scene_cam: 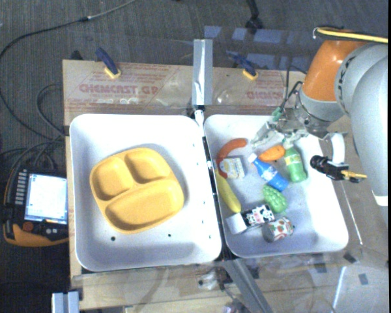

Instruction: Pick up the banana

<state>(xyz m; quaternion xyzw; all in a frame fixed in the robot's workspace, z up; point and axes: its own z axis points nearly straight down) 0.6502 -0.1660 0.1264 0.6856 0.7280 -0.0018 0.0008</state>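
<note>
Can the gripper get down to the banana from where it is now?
Probably yes. The banana lies uncovered along the right bin's left wall, top exposed. The gripper hovers near the bin's back. The wall and the small white cup at its end leave little finger room.

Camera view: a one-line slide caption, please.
Gripper hovers over the right bin, apart from the banana by its left wall; yellow tray in left bin.

My bench stands on dark grey carpeted floor [39, 18]. A thin grey cable [52, 28] loops across it. Black wheeled chair legs [247, 5] sit at the top. An orange-cased handheld screen unit [36, 204] lies left.
</note>
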